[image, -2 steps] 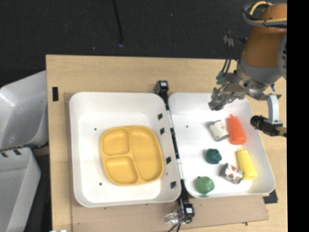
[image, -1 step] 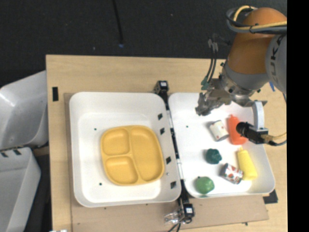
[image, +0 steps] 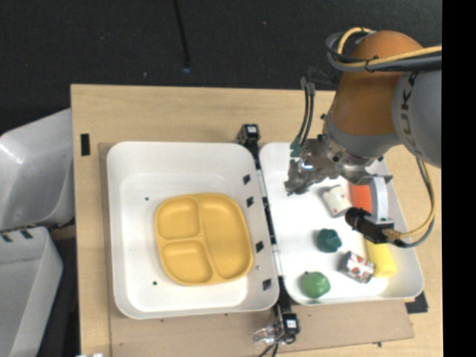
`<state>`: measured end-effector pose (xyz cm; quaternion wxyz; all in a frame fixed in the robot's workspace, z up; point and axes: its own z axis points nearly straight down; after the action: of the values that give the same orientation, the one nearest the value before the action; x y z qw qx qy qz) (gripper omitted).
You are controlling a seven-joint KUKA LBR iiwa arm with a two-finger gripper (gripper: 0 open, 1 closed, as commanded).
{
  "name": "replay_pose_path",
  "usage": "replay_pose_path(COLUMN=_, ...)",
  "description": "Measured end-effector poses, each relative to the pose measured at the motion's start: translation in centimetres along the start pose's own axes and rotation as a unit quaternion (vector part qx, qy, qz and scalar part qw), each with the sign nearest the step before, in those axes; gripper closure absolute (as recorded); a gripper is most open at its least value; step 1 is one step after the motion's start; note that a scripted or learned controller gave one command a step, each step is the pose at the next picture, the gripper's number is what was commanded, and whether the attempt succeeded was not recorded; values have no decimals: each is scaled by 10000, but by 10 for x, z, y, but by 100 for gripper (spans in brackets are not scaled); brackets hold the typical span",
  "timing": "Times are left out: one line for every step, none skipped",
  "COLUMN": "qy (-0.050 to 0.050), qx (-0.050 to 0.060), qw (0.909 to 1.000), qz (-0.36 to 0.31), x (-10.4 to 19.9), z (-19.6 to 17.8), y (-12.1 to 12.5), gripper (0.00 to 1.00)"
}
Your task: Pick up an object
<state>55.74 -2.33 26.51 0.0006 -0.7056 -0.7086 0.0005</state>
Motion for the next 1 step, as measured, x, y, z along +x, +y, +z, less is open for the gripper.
replay_pose_path(qy=2, qx=0, qw=10000, qz=-5, x=46, z=19, y=-23, gripper=100)
